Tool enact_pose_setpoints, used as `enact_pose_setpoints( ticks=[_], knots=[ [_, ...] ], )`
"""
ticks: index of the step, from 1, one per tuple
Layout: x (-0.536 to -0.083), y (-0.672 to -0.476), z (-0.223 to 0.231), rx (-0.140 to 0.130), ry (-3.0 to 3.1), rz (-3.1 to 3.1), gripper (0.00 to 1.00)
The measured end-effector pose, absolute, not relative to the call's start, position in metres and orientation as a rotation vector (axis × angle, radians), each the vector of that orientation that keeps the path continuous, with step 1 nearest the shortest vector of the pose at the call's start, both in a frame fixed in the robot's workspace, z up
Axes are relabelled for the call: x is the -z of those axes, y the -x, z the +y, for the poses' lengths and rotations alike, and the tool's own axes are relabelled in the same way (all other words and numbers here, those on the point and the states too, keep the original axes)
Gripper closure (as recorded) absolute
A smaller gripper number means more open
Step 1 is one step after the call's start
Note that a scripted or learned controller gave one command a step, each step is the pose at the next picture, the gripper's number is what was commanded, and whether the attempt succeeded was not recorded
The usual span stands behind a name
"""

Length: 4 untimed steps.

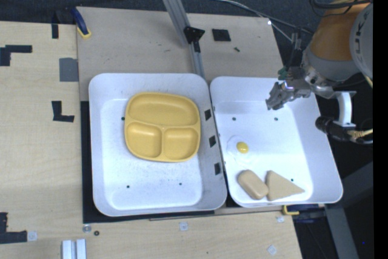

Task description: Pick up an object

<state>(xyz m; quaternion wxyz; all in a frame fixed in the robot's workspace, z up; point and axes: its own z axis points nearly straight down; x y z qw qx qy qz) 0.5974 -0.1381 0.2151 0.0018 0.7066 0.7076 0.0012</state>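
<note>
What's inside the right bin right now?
The right bin holds a small yellow piece near its middle, plus a tan rounded block and a tan wedge touching at the near edge. The gripper covers some floor at the far end.

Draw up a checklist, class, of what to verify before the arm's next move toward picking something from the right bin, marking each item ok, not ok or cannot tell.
1. Tool above the right bin: ok.
2. Tool carrying nothing: cannot tell, too small.
3. Targets in the right bin: ok; small yellow piece, tan rounded piece, tan wedge.
4. Tool above a target: not ok; all lie nearer the front.
5. Tan pieces separated: not ok, side by side, apparently touching.
6. Yellow divided plate out of the way in the left bin: ok.
</note>
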Motion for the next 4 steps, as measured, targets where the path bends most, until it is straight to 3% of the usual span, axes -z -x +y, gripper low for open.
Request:
enact_pose_setpoints(
  ticks=[4],
  knots=[
    [-0.223, -0.556, 0.061, 0.004, -2.218, 2.229, 1.0]
  ],
)
